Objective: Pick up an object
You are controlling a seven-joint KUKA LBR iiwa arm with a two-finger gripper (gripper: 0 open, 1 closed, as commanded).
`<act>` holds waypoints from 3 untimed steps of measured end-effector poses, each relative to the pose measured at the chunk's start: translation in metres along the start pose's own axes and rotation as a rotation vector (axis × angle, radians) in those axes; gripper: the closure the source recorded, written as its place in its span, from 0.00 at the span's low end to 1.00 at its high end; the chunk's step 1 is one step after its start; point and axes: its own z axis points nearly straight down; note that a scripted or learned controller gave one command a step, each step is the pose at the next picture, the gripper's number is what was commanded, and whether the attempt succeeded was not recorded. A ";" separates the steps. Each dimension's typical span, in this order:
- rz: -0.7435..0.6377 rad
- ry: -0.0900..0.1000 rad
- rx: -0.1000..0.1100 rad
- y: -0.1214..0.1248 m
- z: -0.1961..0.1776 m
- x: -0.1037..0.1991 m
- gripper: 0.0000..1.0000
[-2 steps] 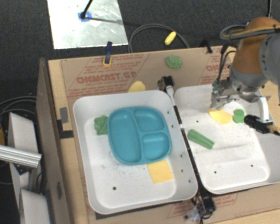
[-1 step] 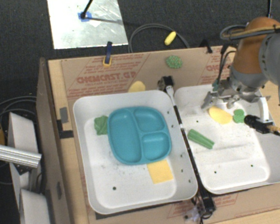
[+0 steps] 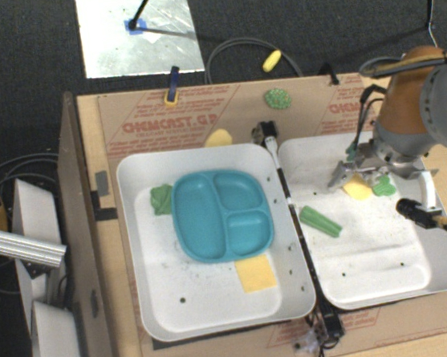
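Right bin (image 3: pixel 429 270): I am seeing the gripper (image 3: pixel 358 173) hovering over a yellow piece (image 3: pixel 358 190) beside a small green piece (image 3: pixel 383 187) (claw state: I cannot tell). A long green vegetable (image 3: pixel 320 221) is lying apart near the divider; the left bin (image 3: pixel 154 303) is holding a teal divided plate (image 3: pixel 221 214) and a yellow square (image 3: pixel 256 275).

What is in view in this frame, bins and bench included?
Bins: 2, white, side by side; left bin, right bin.
Divided plate: 1, blue, left bin.
Leafy piece: 1, green, touching plate's left edge.
Flat square: 1, yellow, below plate.
Long piece: 1, green, right bin.
Small yellow piece: 1, right bin, under gripper.
Small green piece: 1, beside it.
Round green item: 1, bench behind bins.
Gripper: 1, grey, right bin.
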 end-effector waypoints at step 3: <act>-0.002 -0.001 -0.003 -0.003 -0.076 -0.046 0.00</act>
